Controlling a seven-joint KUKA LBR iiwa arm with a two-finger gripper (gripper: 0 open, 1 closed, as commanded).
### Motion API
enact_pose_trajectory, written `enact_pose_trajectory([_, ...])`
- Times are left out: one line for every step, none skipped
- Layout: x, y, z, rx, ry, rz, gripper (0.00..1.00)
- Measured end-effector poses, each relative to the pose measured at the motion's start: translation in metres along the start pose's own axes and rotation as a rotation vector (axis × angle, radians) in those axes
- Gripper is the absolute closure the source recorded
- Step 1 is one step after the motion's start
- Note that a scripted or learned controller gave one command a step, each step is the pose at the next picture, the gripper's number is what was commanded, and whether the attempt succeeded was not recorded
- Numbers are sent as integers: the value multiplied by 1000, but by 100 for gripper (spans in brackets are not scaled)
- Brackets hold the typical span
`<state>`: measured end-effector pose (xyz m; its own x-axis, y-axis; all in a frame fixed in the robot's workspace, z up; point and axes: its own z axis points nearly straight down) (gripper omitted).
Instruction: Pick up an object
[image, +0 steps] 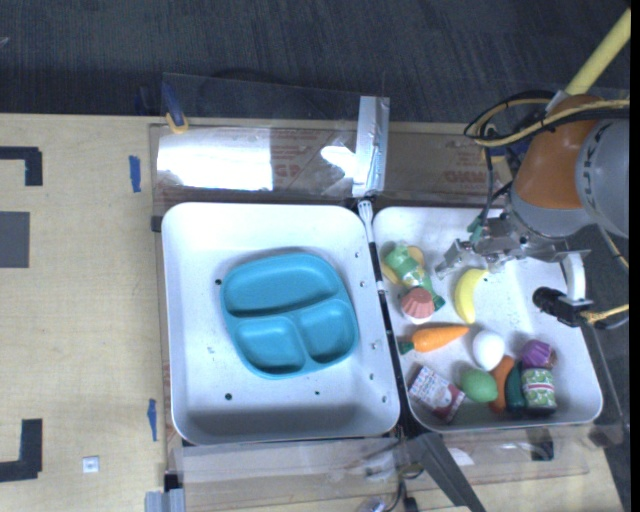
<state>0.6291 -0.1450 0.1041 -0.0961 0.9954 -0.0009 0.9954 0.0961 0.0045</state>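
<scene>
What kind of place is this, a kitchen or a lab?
Probably a robot lab: a grey arm reaches over two white bins, one holding a blue divided tray, the other toy food like a banana.

One fixed camera looks down slantwise on both bins (180, 300), fairly near.

Arm (590, 175) cut off by the right edge — only the orange band and part of the grey body show. Gripper (478, 252) fingers too small and cluttered to read (open or closed, can't tell). Below the gripper, the green item (479, 384) partly hides an orange piece (503, 375). Jar (538, 388) label unreadable — too blurred.
</scene>
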Motion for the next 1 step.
enact_pose_trajectory([34, -42, 17, 0, 1, -61, 0])
